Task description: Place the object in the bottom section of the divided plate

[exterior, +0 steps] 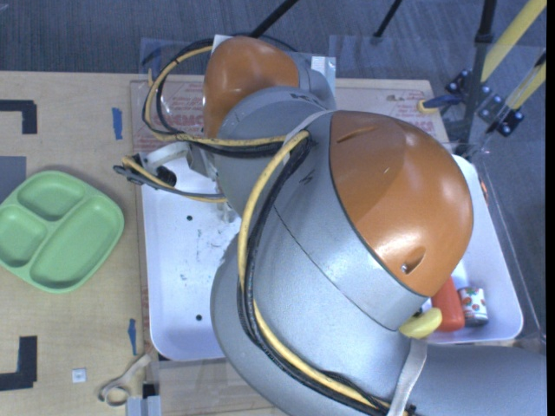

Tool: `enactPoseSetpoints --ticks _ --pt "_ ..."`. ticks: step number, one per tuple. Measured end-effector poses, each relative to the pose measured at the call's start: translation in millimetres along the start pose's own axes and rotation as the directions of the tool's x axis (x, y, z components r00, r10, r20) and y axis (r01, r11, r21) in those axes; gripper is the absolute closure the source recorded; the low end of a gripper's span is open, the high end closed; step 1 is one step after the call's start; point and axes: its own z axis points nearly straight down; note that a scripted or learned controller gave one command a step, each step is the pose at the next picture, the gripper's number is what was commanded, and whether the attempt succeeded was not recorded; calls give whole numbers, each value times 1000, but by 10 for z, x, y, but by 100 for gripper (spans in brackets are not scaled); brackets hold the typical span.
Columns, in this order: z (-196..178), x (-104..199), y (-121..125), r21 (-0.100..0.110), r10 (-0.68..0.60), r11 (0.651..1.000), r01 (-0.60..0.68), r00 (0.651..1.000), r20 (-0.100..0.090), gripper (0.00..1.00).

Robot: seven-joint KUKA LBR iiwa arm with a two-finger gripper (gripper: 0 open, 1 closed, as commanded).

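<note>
We see the arm [347, 232] bulking over both bins, and it hides the gripper, so we cannot tell its state or whether it holds anything. The green plate [59, 230] lies on the bench near its left edge, apart from the left bin [178, 258]. A red object [448, 306], a yellow one [421, 322] and a patterned one [473, 305] lie in the right bin's [499, 267] near corner.

From my seat the arm [347, 250] blocks most of the centre and lower right of the frame, covering much of both white bins [178, 293]. Its lower part is cut off by the bottom edge. At lower right I can only make out parts of a yellow piece [420, 323], a red piece [449, 308] and a small patterned box [473, 306] behind it.
</note>
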Motion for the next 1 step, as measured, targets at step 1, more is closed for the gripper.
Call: enactPoseSetpoints --ticks 1 --pt "13 -12 1 -1 0 1000 0 1000 6 0"
